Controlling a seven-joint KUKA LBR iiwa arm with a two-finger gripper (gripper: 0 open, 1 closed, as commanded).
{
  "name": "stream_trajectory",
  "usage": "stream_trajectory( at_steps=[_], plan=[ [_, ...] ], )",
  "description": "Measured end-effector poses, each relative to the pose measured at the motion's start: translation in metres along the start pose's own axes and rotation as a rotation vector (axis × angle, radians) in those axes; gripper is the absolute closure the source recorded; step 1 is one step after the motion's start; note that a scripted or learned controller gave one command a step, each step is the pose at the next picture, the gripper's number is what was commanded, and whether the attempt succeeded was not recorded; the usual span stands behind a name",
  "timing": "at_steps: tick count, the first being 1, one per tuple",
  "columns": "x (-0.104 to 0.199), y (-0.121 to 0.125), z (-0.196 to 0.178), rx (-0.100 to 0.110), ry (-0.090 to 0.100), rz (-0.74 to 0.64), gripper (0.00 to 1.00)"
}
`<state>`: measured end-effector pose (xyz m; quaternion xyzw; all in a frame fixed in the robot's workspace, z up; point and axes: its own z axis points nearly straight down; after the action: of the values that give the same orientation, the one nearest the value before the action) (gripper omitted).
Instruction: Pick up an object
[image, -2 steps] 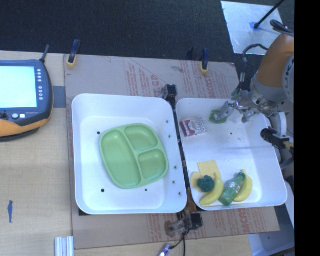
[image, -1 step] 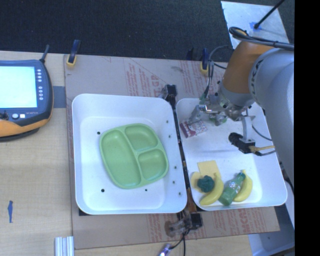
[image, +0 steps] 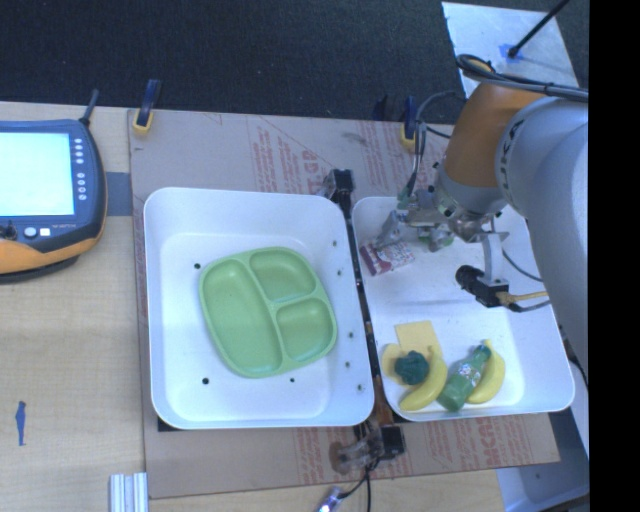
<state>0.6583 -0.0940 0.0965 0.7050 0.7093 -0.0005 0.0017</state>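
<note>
My gripper (image: 418, 228) hangs low over the back left corner of the right bin (image: 530, 400). A small red-and-white packet (image: 385, 256) lies just to its left and below it, against the bin's left wall; whether the two touch is unclear. At the front of this bin lie a yellow banana (image: 428, 388), a green bottle (image: 463, 379) across it, a dark teal lump (image: 410, 366) and a flat yellow square (image: 417, 336).
The left bin (image: 170, 300) holds a pale green divided plate (image: 266, 311). A tablet-like pendant (image: 45, 190) rests on the bench at far left. Clamps sit along the cardboard's back edge. The grey arm (image: 540, 170) covers the right bin's back right.
</note>
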Motion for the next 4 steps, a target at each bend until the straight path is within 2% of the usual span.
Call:
stream_trajectory(
  at_steps=[1, 2, 3, 4],
  plan=[
    [0.000, 0.001, -0.012, -0.002, 0.001, -0.001, 1.00],
    [0.000, 0.001, -0.012, -0.002, 0.002, -0.001, 0.00],
    [-0.078, -0.002, -0.155, 0.000, 0.001, 0.004, 0.00],
    [-0.091, -0.069, -0.048, 0.008, 0.003, 0.002, 0.00]
  ],
)
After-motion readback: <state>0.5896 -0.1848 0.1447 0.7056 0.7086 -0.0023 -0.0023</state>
